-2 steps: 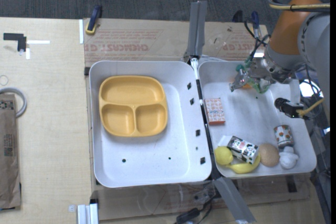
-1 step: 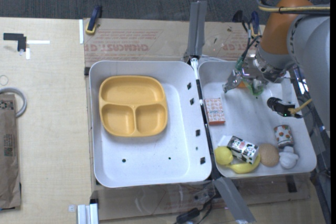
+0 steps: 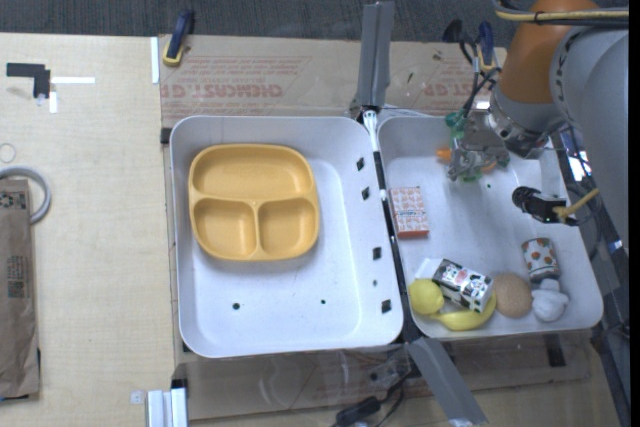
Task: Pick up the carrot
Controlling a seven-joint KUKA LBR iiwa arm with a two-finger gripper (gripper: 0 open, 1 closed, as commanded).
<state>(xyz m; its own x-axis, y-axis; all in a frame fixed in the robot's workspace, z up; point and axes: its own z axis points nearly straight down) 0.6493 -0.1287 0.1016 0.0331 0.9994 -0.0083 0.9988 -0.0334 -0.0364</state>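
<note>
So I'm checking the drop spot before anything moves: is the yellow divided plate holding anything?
Empty. The yellow divided plate lies flat in the left bin, and all three compartments show bare yellow.

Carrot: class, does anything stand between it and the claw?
Nothing visible does. The small orange carrot lies in the right-hand shallow white bin, just beside the claw; the small red-and-white carton sits nearer the camera, outside the gap.

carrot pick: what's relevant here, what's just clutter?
Relevant:
carrot, small orange bit in the right bin
end effector, right beside it

Clutter:
yellow plate in the left bin
box
lemon
banana
egg
cup
</note>
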